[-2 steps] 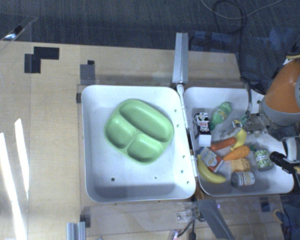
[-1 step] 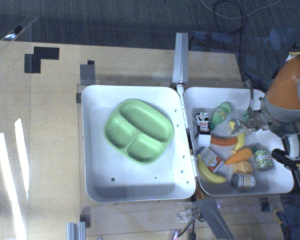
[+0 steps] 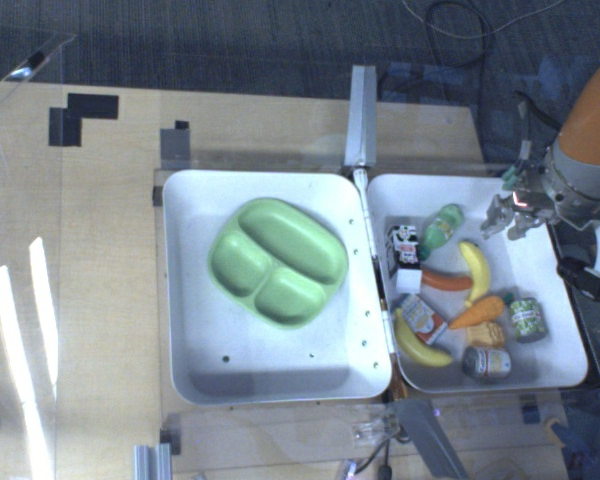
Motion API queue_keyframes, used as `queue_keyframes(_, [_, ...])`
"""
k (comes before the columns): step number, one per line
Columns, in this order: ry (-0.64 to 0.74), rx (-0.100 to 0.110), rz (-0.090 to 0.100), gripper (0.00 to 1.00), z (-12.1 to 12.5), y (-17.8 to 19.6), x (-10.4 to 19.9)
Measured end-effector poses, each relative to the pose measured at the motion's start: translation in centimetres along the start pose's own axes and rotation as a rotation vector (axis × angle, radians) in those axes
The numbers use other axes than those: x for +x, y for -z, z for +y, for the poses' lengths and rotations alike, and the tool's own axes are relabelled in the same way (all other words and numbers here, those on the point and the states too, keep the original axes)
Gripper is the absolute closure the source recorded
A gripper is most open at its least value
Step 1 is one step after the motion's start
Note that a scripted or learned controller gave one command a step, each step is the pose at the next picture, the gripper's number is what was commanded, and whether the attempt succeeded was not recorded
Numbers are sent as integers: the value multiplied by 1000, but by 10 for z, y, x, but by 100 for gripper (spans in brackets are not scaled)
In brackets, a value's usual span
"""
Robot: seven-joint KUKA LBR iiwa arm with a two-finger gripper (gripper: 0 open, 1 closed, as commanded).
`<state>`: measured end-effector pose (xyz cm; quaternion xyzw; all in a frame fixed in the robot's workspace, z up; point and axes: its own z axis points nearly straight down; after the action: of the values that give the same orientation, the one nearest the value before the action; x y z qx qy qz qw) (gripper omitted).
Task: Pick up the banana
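The grey arm with its orange band (image 3: 592, 128) reaches in from the right, its metal two-finger gripper (image 3: 510, 218) hovering over the right white bin (image 3: 570, 363), fingers spread and holding nothing. The curved yellow banana (image 3: 476, 268) lies just left of it, nearer.

One camera hangs above the bench (image 3: 70, 268) and looks down at a slant, set far enough back that both white bins fit whole in the frame. The left bin (image 3: 190, 268) sits around the centre, the right bin (image 3: 565, 318) toward the lower right. The far side of the scene lies along the top of the frame, where dark floor (image 3: 230, 18) runs beyond the bench edge. The arm (image 3: 590, 138) comes in at the right edge, cut off by the frame
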<state>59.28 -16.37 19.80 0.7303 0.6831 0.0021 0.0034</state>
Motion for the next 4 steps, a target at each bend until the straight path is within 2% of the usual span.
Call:
queue_keyframes(1, [1, 1, 0, 0, 0, 0, 0])
queue_keyframes(2, [109, 2, 1, 0, -19, -110, -18])
queue_keyframes(3, [110, -5, 2, 100, -16, -97, -17])
queue_keyframes(4, [72, -1, 0, 100, 71, 1, 28])
